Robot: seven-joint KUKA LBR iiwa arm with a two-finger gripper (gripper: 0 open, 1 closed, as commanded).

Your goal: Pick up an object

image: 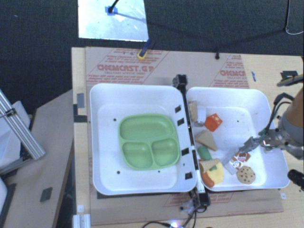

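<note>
Hand (242, 151) low in right bin (247, 99), cookie (245, 175) just beside (below).

The arm (290, 127) is entering from three o'clock, its grey wrist sitting at the frame's right edge. The gripper (236, 157) is pointing toward eight o'clock, its fingers reaching low and slantwise.
</note>
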